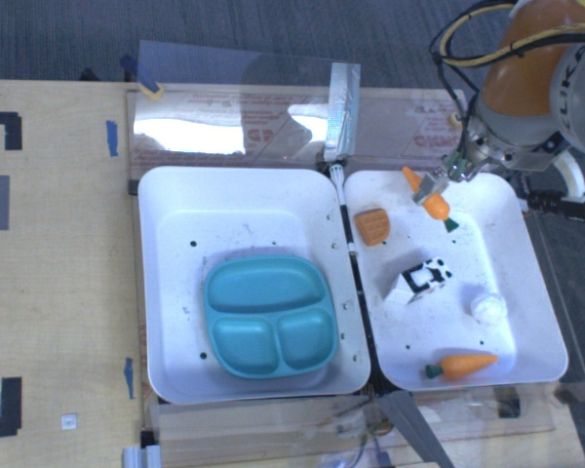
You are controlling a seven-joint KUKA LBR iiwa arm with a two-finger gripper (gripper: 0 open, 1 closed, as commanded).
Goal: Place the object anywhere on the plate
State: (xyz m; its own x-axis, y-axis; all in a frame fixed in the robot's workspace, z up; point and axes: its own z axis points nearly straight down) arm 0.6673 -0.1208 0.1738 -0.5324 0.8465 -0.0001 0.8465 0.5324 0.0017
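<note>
The grey arm with the orange band is reaching in over the far right corner of the right-hand shallow white bin (541,344). Its two-finger gripper (437,189) is hanging above the bin floor with its jaws clamped on a small orange carrot-shaped toy with a green tip (437,207), which is sitting between the fingers and tilting down toward the bin's right wall.

Relative to that right-hand bin, a tan waffle-textured block (372,225) is lying near its left wall toward the far end, a black-and-white cow-patterned piece (425,278) is resting around the middle, a small white round object (487,308) is lying toward the right wall, and a second orange carrot with a green stem (458,365) is lying along the near edge.

The teal plastic plate with three compartments (269,313) is sitting in the left-hand white bin (166,261), just beside the right-hand bin's left wall.
</note>
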